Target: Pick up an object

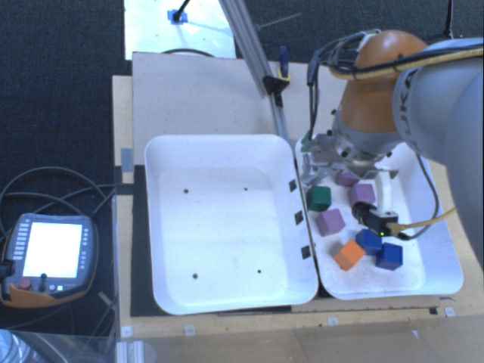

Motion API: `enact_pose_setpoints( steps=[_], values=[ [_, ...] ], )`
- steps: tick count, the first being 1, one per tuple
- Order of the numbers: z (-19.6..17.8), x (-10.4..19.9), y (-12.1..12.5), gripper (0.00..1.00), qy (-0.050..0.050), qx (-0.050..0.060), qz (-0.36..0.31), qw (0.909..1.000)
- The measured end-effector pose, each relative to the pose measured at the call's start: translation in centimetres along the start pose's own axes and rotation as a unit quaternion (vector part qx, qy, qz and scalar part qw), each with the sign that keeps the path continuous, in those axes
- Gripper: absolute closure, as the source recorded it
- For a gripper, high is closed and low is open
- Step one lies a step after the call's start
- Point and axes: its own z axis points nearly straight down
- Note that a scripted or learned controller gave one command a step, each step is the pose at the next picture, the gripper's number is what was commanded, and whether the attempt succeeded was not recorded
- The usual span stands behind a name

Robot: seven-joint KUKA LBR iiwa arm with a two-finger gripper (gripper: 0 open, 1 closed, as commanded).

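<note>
Looking down on a tabletop (189, 89) with two white bins side by side. Reaching in from the right with the grey arm (446, 112), orange band (382, 89) above the wrist, low over the right bin (442, 274). Hanging the jaws near that bin's left wall, just above a green cube (319, 197); cannot tell touching from apart. Cannot tell the spread of the jaws either, wide or narrow: too blurred under the wrist.

All cubes lying in the right bin. Just below the green cube, a purple cube (330, 221); to its right, a second purple cube (363, 193); above that, a third purple cube (347, 178), half hidden under the wrist. Nearer the front rim, an orange cube (349, 255), then a blue cube (369, 240) with another blue cube (390, 256) just beside it.

To the left, edge to edge with the right bin, the left bin (227, 225). Off the tabletop at far left, a teach pendant (49, 259) with a lit screen and cables looping around it.
</note>
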Motion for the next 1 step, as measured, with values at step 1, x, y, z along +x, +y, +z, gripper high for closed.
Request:
enact_pose_setpoints(
  steps=[1],
  values=[
    [-0.24,6.38,0.34,1.00,0.000,0.000,-0.001,1.0000]
  ],
)
